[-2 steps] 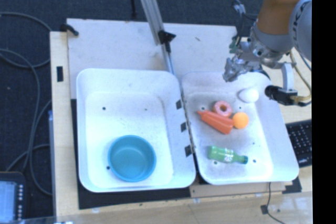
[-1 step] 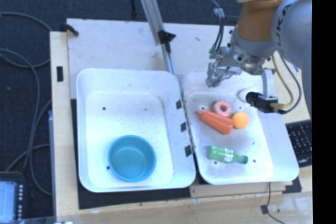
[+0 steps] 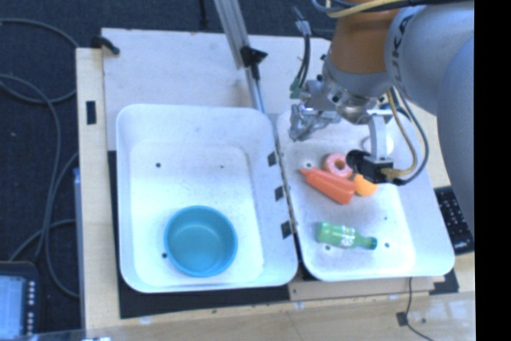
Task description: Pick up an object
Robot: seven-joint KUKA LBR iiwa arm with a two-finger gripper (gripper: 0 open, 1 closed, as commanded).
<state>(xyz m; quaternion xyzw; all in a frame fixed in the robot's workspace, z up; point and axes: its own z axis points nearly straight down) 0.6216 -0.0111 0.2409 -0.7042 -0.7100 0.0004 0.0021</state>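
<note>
While the gripper (image 3: 306,124) hovers above the right bin's (image 3: 423,251) far corner, apparently empty, the carrot (image 3: 327,184) lies nearer mid-bin beside a pink ring (image 3: 338,164), with a green bottle (image 3: 345,235) closer to the front.

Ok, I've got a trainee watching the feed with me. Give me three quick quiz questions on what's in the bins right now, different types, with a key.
1. True or false: the blue bowl lies in the same bin as the carrot.
2. Which thing lies nearest the front edge of the right bin? A) pink ring B) green bottle C) carrot
3. Fill in: the gripper hangs over the right bin's ____ corner, far-left or near-right as the camera sees it.

Key: 1 false, the bowl is in the left bin; 2 B; 3 far-left.
</note>
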